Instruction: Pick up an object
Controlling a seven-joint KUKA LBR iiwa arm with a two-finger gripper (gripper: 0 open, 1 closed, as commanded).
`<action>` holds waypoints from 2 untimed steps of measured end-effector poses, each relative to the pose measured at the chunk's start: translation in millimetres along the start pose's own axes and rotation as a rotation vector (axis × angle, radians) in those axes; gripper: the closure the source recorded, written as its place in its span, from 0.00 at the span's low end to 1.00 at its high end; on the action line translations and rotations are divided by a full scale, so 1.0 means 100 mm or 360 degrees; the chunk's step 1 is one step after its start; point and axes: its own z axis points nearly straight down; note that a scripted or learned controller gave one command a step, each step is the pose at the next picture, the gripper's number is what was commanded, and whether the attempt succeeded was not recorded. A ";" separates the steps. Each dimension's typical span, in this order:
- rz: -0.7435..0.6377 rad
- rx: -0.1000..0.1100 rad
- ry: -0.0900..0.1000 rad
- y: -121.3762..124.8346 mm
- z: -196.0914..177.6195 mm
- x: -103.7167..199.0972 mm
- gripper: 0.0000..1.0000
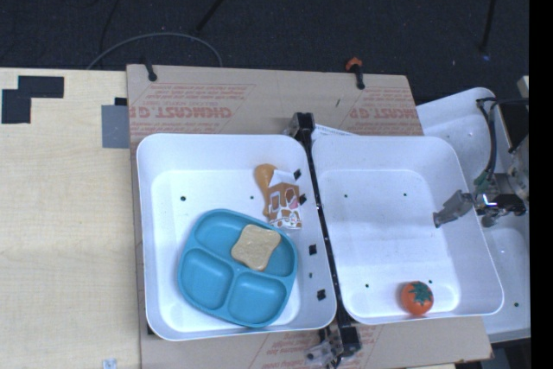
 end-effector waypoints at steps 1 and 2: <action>-0.0005 -0.0021 -0.0006 0.03 -0.07 0.00 0.00; -0.0005 -0.0016 -0.0003 0.13 0.42 -0.01 0.00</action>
